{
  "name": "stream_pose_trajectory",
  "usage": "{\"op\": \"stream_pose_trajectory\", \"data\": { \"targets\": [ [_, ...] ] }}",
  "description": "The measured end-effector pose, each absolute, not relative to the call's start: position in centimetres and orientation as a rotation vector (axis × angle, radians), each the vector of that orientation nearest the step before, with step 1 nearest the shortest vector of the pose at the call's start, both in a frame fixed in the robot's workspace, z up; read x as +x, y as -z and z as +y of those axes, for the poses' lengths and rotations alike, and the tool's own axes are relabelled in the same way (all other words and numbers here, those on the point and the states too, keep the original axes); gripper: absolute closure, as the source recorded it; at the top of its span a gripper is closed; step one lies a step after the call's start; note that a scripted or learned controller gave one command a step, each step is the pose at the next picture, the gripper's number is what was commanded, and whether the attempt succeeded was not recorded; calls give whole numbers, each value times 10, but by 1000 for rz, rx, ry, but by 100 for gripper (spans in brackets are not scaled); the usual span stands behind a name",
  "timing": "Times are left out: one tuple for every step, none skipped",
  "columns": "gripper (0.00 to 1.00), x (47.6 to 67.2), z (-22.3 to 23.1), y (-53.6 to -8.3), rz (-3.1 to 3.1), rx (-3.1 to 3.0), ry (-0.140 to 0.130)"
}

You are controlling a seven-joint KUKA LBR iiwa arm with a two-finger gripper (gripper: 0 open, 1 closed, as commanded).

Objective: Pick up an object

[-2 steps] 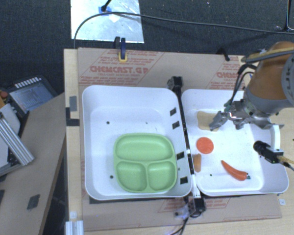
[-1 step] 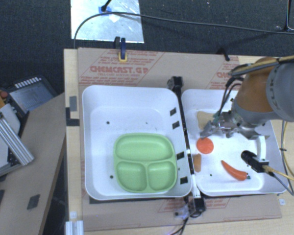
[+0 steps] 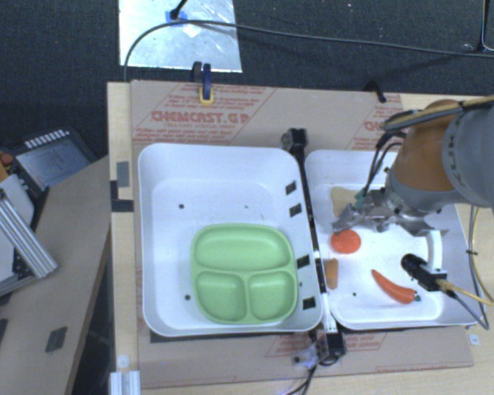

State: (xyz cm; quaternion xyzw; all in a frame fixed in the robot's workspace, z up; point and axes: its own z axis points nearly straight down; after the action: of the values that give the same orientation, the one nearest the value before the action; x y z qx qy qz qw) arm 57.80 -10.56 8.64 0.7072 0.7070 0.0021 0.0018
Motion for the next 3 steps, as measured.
{"op": "stream_pose_trajectory", "data": {
  "targets": [
    [100,580,-105,-99,2218,2216,-12],
    [100,589,-100,-148,2223,2212,-6],
    [100,592,-101,-191,2224,2213,-5]
  ]
}}
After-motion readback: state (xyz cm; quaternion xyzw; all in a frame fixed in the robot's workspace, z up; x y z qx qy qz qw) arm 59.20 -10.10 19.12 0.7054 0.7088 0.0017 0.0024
